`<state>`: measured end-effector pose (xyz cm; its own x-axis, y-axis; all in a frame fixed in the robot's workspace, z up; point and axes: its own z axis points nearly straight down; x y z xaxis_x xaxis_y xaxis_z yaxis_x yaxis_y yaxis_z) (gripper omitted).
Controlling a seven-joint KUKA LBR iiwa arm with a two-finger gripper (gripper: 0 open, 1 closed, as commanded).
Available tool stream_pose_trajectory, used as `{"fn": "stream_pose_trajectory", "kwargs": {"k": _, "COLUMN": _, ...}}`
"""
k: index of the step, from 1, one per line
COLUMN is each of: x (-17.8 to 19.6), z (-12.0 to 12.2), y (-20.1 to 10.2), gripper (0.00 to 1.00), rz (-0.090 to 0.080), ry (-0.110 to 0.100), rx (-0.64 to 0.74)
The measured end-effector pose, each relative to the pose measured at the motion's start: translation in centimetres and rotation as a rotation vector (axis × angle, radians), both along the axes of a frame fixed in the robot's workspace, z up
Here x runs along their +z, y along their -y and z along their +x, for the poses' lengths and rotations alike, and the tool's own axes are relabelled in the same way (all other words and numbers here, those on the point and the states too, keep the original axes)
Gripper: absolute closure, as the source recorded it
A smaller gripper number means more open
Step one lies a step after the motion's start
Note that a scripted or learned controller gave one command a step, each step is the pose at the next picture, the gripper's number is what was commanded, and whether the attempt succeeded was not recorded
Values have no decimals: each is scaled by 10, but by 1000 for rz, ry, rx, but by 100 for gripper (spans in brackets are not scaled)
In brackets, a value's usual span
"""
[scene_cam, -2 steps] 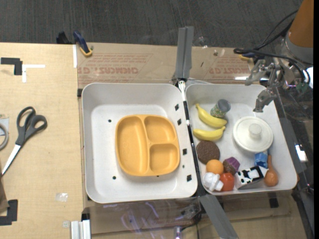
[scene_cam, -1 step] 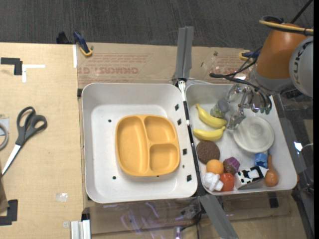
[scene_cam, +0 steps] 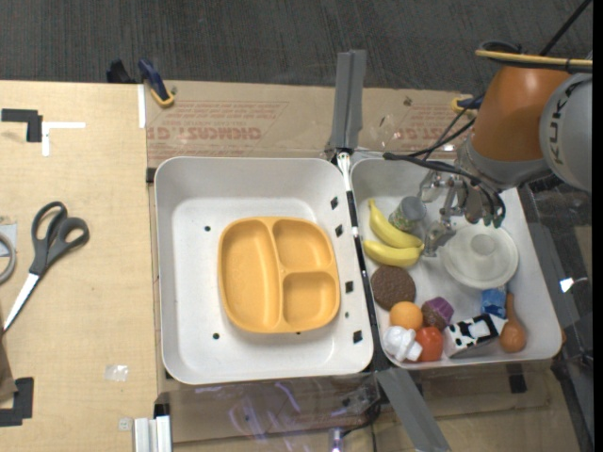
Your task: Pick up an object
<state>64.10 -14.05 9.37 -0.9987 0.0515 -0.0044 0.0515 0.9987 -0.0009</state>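
Observation:
My gripper [scene_cam: 441,226] hangs low over the upper middle of the right bin [scene_cam: 542,281], under the orange-banded wrist [scene_cam: 513,111]. It sits just right of two yellow bananas [scene_cam: 389,238] and a small grey-green object [scene_cam: 408,214], and just left of a white bowl [scene_cam: 481,256]. Nothing is visibly held. Below lie a brown round cookie [scene_cam: 393,283], an orange [scene_cam: 405,314], a purple piece [scene_cam: 436,310], a red tomato [scene_cam: 431,345], a white toy [scene_cam: 399,344], a black-and-white toy [scene_cam: 474,332], a blue piece [scene_cam: 494,301] and a brown piece [scene_cam: 513,334].
The left bin [scene_cam: 179,252] holds a yellow divided plate [scene_cam: 279,274]. A grey divider [scene_cam: 349,102] runs between the bins at the back. Scissors [scene_cam: 45,245] lie on the wooden bench far left. Cables trail from the arm at the upper right.

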Motion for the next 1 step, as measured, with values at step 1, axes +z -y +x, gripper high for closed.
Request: {"fn": "stream_pose_trajectory", "kwargs": {"k": 1, "x": 2, "z": -33, "y": -40, "gripper": 0, "rz": -2, "ry": 6, "rx": -162}}
